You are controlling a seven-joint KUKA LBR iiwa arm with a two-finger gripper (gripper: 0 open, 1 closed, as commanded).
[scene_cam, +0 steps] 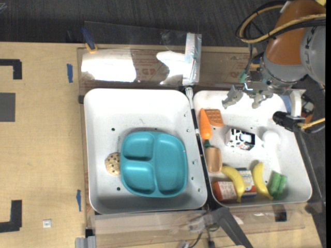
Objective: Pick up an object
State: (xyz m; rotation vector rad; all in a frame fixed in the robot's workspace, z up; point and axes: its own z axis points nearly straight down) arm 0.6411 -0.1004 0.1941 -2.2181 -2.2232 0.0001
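Since nothing sits between the fingers yet, the pick looks barely begun, approx. at the approach stage.

Going left to right: the left bin (pixel 98 107) holds a teal divided plate (pixel 154 163) and, just beside its left edge, a small speckled round thing (pixel 112 163), poss. a cookie. In the right bin (pixel 302 161), along the left wall, lie an orange carrot-like piece (pixel 206 125) and a tan roll-shaped item (pixel 213 158). Mid-bin is a small black-and-white item (pixel 242 139), too blurred to ID. Near the front wall are two bananas (pixel 234 180) (pixel 260 179), a red-labelled container (pixel 225 191) partly under one banana, and a green item (pixel 277 184) at the far right.

The gripper (pixel 242 98) hangs over the back of the right bin, fingers spread and holding nothing, apart from every object. Which item is targeted can't be told; the carrot-like piece and the black-and-white item are nearest.

Left to do, in my view: descend, close, lift.

The arm's upper part is cut off at the frame's right and top edge, and cables clutter the wrist.
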